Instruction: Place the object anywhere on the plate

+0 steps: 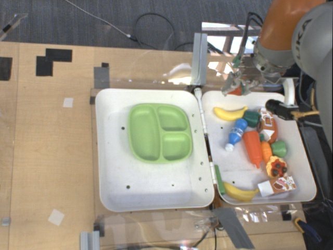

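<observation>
Over right bin (307, 163), hand (237, 85) grips a small red object (235, 91).

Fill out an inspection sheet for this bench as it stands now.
Surface: wooden bench bearing two white bins; black patches at its far left.
Job's things: green plate, three compartments, in the left bin, nothing on it.
Clutter: right bin holds two bananas, a blue bottle, an orange carrot, green pieces and small cartons.
Grippers: gripper above the right bin's far edge, something red at its tip; grasp unclear.
Cables: black cable looped on the grey floor.
Surroundings: grey carpet beyond the bench.
</observation>
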You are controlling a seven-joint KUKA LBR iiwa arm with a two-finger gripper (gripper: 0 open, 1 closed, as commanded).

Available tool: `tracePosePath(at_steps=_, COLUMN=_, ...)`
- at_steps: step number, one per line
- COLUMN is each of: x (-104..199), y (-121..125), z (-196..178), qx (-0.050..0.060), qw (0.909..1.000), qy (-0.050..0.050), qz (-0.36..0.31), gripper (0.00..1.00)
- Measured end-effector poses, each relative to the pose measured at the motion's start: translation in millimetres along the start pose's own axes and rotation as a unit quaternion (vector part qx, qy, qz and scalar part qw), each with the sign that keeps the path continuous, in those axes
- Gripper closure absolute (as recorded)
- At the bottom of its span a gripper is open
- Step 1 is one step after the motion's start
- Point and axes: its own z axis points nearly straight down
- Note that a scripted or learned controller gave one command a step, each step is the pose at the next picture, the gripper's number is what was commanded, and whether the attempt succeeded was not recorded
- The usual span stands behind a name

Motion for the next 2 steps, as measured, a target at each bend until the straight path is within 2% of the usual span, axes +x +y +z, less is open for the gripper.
tracePosePath(at_steps=1, x=87, y=-4, z=43, qx=0.001, qw=0.9985, qy=0.002, qz=-0.055, gripper=1.00)
tracePosePath(at_steps=2, x=155, y=-50, z=13, qx=-0.001, qw=0.9936, qy=0.002, qz=-0.113, gripper=1.00)
